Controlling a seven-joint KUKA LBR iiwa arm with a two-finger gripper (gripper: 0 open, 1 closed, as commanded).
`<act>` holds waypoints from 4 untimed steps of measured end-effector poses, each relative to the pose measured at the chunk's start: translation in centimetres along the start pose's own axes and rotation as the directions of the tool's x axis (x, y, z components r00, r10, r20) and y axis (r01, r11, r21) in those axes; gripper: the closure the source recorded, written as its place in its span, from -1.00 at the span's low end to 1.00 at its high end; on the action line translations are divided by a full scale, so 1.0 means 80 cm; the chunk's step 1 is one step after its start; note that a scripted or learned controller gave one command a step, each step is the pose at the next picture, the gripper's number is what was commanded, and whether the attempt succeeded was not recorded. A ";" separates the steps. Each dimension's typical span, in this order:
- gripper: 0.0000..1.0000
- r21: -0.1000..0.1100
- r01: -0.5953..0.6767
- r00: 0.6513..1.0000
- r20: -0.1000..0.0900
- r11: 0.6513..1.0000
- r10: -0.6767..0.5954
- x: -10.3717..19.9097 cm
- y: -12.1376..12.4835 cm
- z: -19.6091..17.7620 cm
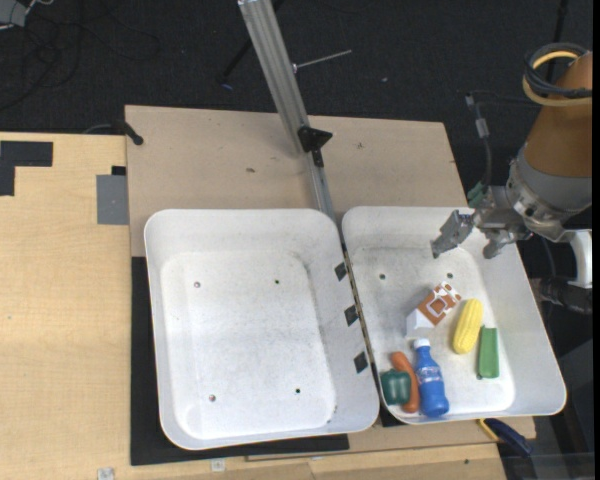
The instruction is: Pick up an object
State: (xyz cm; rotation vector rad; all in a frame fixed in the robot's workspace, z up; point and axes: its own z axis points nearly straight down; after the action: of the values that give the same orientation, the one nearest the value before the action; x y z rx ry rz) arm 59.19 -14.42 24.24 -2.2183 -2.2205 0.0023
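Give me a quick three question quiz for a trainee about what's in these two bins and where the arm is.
1. True or false: the yellow corn cob lies in the left bin.
2. Which object lies nearest the front rim of the right bin? A) blue bottle B) orange and white box C) green block
3. Fill in: the gripper hangs over the right bin's ____ corner, apart from the objects.

Key: 1. False, it lies in the right bin. 2. A. 3. Far right, nothing is between its fingers.
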 end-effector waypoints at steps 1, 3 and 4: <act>-1.00 0.000 -0.002 1.000 0.000 1.000 0.002 0.000 0.000 0.000; -1.00 0.002 -0.005 1.000 0.000 1.000 0.005 0.009 0.001 0.138; -1.00 -0.004 -0.006 1.000 0.002 1.000 0.006 0.007 0.003 0.164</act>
State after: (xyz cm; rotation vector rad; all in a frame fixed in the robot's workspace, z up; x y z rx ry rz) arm 59.35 -13.82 11.14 -2.2278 -2.2174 -0.0005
